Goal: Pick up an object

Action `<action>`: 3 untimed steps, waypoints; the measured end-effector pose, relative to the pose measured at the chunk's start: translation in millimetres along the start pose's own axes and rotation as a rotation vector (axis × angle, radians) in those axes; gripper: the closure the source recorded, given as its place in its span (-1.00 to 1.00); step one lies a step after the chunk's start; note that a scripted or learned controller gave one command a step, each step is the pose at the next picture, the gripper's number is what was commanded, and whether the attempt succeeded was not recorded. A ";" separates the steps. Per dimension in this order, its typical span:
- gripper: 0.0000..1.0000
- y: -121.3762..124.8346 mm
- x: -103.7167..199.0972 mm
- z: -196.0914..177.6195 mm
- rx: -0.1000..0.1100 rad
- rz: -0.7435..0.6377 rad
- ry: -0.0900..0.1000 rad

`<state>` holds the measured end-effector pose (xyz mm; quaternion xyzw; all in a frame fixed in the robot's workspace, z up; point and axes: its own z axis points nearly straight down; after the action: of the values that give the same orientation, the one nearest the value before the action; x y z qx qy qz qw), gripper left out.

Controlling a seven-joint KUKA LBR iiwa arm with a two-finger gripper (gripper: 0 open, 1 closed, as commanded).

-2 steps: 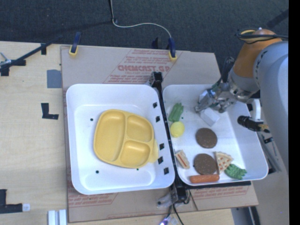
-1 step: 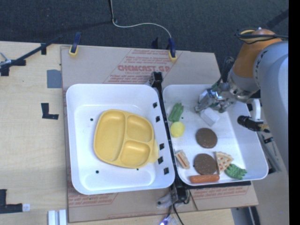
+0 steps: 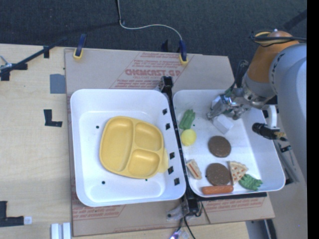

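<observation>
A small pale grey block (image 3: pixel 224 124) lies on the floor of the right-hand white bin (image 3: pixel 259 148), toward its far end, right under the tip of the metal tool (image 3: pixel 223 109); from here I cannot tell whether the tool touches it or how far its fingers stand apart. Nearer along that bin sit two round brown patties (image 3: pixel 219 146), a yellow ball (image 3: pixel 188 137) beside a green leafy toy vegetable (image 3: pixel 187 118), a small sandwich piece (image 3: pixel 193 169), a pizza-like wedge (image 3: pixel 238 171), a green ruffled piece (image 3: pixel 250 182) and an orange carrot-shaped stick (image 3: pixel 217 189) against the near wall. The left-hand white bin (image 3: pixel 84 133) holds a yellow plastic divided tray (image 3: pixel 132 147). Both bins rest on a sheet of printed brown cardboard (image 3: pixel 144 68) clamped to the pale wooden table (image 3: pixel 27 133), with dark carpet (image 3: pixel 199 9) beyond and a white cable (image 3: pixel 149 26) trailing across it. The grey arm with its orange band (image 3: pixel 266 59) reaches in from the right.
</observation>
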<state>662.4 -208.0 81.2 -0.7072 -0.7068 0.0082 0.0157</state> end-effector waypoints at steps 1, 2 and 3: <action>-1.00 0.3 -2.1 0.5 0.002 -0.002 0.005; -1.00 0.4 -1.8 0.3 0.002 -0.003 0.004; -1.00 0.4 -1.8 0.4 0.002 -0.003 0.004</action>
<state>662.8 -209.7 80.8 -0.7061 -0.7078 0.0074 0.0179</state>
